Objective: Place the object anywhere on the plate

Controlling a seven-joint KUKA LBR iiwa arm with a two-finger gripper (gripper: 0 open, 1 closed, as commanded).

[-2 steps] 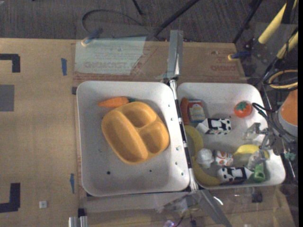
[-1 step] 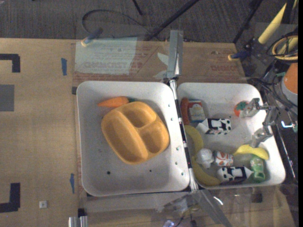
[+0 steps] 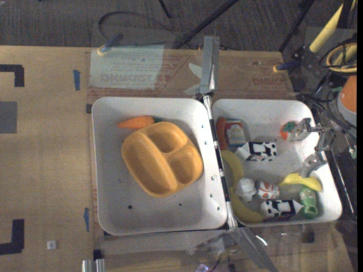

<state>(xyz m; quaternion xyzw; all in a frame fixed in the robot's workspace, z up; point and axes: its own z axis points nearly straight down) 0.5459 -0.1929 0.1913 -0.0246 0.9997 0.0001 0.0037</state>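
There are 2 white bins: the left bin [image 3: 108,152] holds 1 yellow plate [image 3: 161,157] and 1 carrot [image 3: 136,122] just beside it; the right bin [image 3: 266,109] holds 2 bananas, 2 cow-print cartons and several bottles. The gripper [image 3: 316,146] hangs at the right bin's right rim, fingers spread, gripping nothing.

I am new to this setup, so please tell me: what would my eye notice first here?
First comes the yellow plate with three compartments, in the middle of the left bin, with an orange carrot just behind it. Next is the crowded right bin, where the gripper hangs at its right edge.
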